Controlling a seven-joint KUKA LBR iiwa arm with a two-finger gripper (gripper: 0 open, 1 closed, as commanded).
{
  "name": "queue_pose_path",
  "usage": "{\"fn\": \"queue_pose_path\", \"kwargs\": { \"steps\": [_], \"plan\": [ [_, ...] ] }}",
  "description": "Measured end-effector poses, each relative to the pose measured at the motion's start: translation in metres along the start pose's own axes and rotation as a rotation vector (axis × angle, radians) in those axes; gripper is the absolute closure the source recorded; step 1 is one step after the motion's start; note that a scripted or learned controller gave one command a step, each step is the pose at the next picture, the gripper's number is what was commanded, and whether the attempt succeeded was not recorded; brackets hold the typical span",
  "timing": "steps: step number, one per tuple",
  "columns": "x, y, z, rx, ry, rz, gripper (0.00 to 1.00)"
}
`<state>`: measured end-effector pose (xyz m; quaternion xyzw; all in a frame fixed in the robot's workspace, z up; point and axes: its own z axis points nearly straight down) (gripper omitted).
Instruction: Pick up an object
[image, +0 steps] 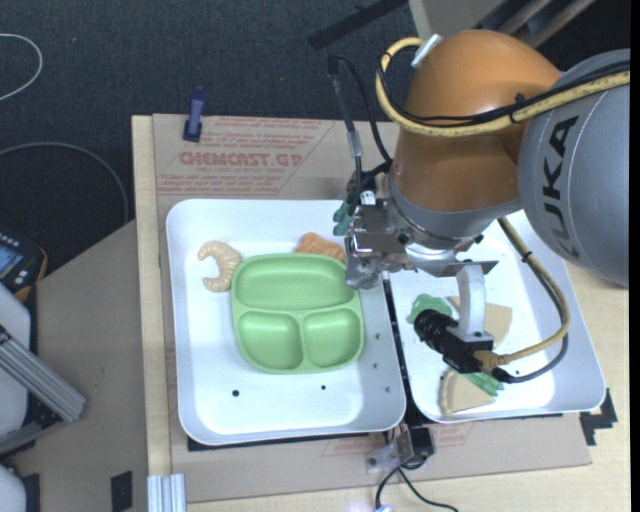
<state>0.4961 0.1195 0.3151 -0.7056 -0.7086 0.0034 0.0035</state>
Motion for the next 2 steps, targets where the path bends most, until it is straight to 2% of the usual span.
{"fn": "queue_pose_path", "kwargs": {
  "steps": [1,2],
  "plan": [
    [-0.041,-0.018,-0.122,-0.025,0.003,0.008,1.0],
    [-0.007,-0.018,-0.177,-0.019,0.003,0.0,1.0]
  ]
}}
